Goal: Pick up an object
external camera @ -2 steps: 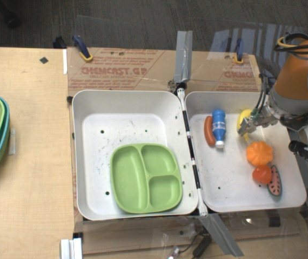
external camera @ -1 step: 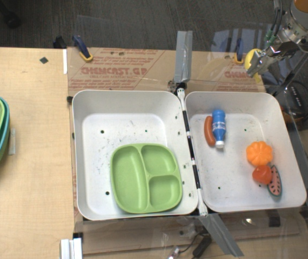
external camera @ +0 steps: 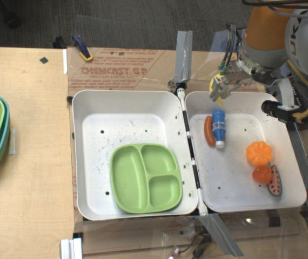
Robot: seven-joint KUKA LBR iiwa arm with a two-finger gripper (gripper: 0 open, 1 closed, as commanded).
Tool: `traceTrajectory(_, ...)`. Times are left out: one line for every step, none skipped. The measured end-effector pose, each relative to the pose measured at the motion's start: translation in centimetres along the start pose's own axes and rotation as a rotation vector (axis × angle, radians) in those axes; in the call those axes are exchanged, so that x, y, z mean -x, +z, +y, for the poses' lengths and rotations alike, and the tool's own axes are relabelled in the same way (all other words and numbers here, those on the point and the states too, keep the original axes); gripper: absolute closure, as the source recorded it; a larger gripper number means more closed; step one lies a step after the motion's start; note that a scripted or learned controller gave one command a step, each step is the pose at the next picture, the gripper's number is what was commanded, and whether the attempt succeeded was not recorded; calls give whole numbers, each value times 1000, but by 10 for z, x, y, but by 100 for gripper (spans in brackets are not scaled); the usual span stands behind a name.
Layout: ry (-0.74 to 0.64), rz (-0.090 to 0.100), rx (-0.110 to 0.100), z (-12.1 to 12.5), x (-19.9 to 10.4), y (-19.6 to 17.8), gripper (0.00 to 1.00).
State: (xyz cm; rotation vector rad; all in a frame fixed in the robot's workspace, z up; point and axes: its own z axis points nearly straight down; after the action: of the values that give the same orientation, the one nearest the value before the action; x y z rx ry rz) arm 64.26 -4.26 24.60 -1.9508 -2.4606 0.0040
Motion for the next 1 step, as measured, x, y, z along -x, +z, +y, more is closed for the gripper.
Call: traceTrajectory(-76, 0, 1, -40, -91, -12, 100)
